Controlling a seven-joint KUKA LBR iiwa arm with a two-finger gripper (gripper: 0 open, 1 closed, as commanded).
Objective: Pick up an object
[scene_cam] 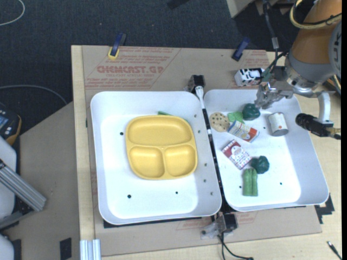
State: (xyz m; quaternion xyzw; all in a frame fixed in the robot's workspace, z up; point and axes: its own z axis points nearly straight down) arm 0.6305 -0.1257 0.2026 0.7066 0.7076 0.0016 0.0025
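The right bin point(303, 167) holds several small items. A dark green round piece point(250, 111) lies at the back beside a light green leafy piece point(236, 117) and a tan cookie point(219, 121). A white and red carton point(243, 130), a silver can point(277, 123), a red and white box point(236, 154), a dark green lump point(261, 164) and a green cylinder point(249, 182) lie further forward. My gripper point(264, 98) hangs over the bin's back edge, just above and right of the dark green round piece. Nothing shows in its grasp.
The left bin point(108, 161) carries a yellow divided plate point(161, 146) with a green sliver point(164, 113) behind it. A black and white toy point(248, 76) sits on the board behind the right bin. The arm's black fitting point(310, 123) overhangs the right bin's right side.
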